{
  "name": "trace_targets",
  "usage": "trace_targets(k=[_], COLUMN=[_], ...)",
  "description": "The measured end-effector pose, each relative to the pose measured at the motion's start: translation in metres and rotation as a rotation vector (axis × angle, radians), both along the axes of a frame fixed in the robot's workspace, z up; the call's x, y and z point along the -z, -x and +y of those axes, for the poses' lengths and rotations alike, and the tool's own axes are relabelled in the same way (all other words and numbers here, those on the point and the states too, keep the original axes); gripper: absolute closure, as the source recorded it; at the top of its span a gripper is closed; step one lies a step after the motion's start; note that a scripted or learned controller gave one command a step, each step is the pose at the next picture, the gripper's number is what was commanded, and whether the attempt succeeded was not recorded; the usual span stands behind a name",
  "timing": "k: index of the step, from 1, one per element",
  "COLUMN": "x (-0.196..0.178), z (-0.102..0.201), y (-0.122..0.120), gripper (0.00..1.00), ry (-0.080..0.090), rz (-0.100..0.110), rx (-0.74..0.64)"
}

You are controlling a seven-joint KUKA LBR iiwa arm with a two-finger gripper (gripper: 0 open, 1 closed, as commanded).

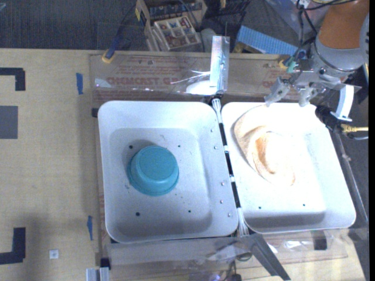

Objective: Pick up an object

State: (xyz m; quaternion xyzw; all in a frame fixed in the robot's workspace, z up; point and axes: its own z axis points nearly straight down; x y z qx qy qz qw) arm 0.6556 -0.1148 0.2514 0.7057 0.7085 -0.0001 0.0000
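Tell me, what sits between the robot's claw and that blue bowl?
In the camera view, between the gripper and the teal bowl lie a brownish object in the right bin and the two bins' meeting rims.

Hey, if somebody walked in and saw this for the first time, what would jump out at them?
Probably the teal bowl, lying upside down alone in the left bin, the strongest colour on the bench. Next, the pale, orange-tinged plate-like thing in the brightly lit right bin. Then the gripper hanging over that bin's far edge, fingers apart, with the arm's orange band above it at the view's top right.
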Motion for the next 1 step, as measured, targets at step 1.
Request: trace_targets(k=[1], x=[0.1266], z=[0.0235], y=[0.0323], gripper=[0.0], ry=[0.0], rz=[-0.001], rx=[-0.112])
